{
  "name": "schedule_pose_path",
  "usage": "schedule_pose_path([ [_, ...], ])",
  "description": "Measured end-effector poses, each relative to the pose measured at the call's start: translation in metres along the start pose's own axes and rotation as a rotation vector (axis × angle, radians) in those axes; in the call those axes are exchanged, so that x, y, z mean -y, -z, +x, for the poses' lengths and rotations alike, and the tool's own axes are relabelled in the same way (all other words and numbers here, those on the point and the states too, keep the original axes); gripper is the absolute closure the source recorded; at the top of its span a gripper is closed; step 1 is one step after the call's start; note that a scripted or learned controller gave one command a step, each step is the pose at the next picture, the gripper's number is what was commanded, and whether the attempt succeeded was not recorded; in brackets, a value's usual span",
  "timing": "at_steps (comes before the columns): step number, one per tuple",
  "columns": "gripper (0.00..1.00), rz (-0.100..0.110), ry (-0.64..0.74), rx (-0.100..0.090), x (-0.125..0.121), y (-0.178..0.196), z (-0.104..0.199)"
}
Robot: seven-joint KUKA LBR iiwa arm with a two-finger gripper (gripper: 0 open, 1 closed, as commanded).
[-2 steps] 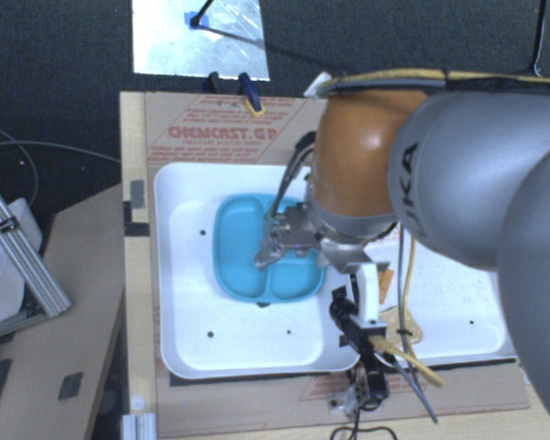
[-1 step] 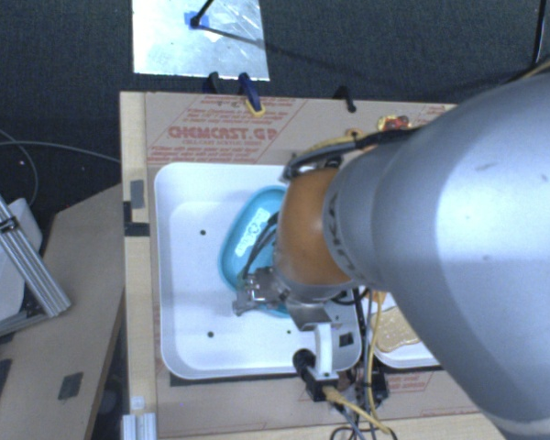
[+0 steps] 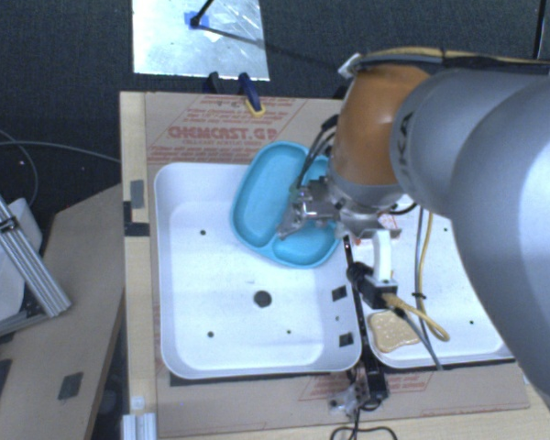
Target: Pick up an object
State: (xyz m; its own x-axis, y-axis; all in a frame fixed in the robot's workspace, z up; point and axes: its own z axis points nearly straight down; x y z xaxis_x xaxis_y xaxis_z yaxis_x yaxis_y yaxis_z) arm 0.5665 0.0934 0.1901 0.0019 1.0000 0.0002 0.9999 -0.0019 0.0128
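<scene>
A light blue plastic dish (image 3: 266, 195) leans tilted against the far right corner of the left white bin (image 3: 202, 273). A second blue dish (image 3: 304, 244) lies under and to the right of it, by the wall between the bins. My gripper (image 3: 304, 211) hangs from the grey arm with its orange band, right at the seam where the two dishes overlap. The wrist body hides the fingertips. A tan, bread-shaped object (image 3: 393, 331) lies in the near left corner of the right bin (image 3: 467, 328).
A small dark disc (image 3: 262, 299) sits on the floor of the left bin. Cables and a black bracket (image 3: 367, 291) run down from the wrist along the wall between the bins. Cardboard (image 3: 211, 126) lies under both bins.
</scene>
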Motion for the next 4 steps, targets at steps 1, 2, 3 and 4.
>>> schedule_pose_path([
  [1, 0.00, 0.003, -0.001, -0.001, 0.056, 0.105, -0.038],
  [2, 1.00, 0.007, 0.008, 0.000, 0.055, 0.109, -0.035],
  [3, 1.00, 0.012, 0.013, -0.002, 0.042, 0.079, 0.047],
  [4, 1.00, 0.001, 0.010, -0.006, 0.078, 0.189, 0.066],
])
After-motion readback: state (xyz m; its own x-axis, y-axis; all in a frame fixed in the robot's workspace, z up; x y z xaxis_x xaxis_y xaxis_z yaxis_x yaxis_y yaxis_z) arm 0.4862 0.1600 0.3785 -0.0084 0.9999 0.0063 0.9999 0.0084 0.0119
